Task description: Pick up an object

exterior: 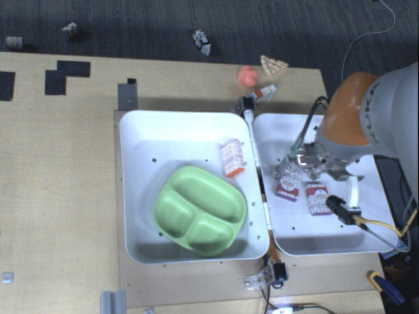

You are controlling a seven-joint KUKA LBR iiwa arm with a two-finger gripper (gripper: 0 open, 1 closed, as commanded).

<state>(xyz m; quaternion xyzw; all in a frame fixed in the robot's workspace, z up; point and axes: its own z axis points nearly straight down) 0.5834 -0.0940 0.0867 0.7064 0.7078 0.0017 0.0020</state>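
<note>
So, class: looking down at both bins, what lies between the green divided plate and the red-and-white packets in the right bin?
In the camera view, between the green divided plate and the red-and-white packets lie the left bin's white floor, then the two bins' adjoining rims.

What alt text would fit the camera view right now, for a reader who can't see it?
The grey arm reaches into the right bin, its gripper low over a small red-and-white packet, with a second packet beside it. The left bin holds a green divided tray and an orange-and-white packet.
</note>
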